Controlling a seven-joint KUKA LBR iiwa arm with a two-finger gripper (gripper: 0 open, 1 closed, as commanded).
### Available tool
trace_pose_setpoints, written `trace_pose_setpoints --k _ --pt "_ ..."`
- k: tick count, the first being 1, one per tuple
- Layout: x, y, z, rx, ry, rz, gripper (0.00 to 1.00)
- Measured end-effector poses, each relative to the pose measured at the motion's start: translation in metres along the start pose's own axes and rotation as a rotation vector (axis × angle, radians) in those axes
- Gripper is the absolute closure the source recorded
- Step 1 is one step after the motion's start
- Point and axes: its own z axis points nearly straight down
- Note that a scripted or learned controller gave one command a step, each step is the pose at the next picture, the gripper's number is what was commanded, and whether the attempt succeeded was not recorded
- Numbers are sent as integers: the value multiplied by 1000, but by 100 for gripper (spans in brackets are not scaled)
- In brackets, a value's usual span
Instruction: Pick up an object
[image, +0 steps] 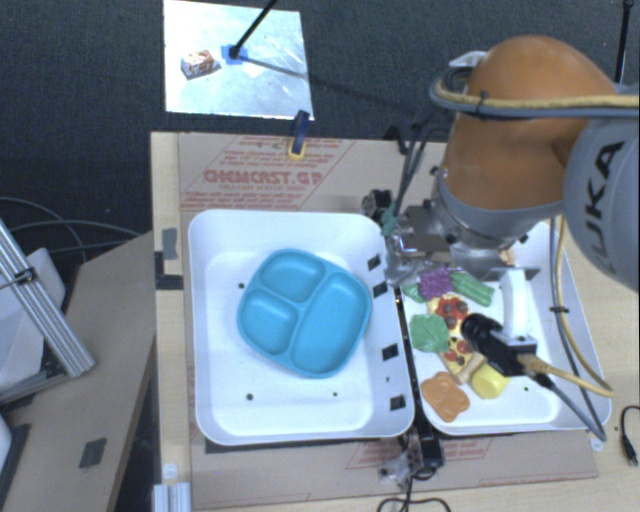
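The right bin (566, 405) holds several toy foods: a purple grape bunch (436, 284), a green pod (473, 292), a green leafy piece (429, 333), a red and orange piece (454, 311), an orange piece (445, 397) and a yellow piece (488, 382). My gripper (402, 258) hangs low over the far left corner of this bin, just left of the grapes, under the big orange wrist. Its tips are hidden among metal parts, and I see nothing held in it.
A blue divided plate (303, 311) lies in the middle of the left bin (203, 330). A white bar (515, 300) lies along the right side of the right bin. A cardboard sheet (260, 170) lies under both bins, and a shiny panel (236, 58) sits behind them.
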Motion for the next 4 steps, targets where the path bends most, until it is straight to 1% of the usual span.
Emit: trace_pose_setpoints --k 1,2,3,4 --pt "0 1 -11 -1 0 -7 100" --pt "54 -12 15 6 0 9 100" --pt "107 -12 130 13 -2 8 100" --pt "88 40 187 6 -2 18 100"
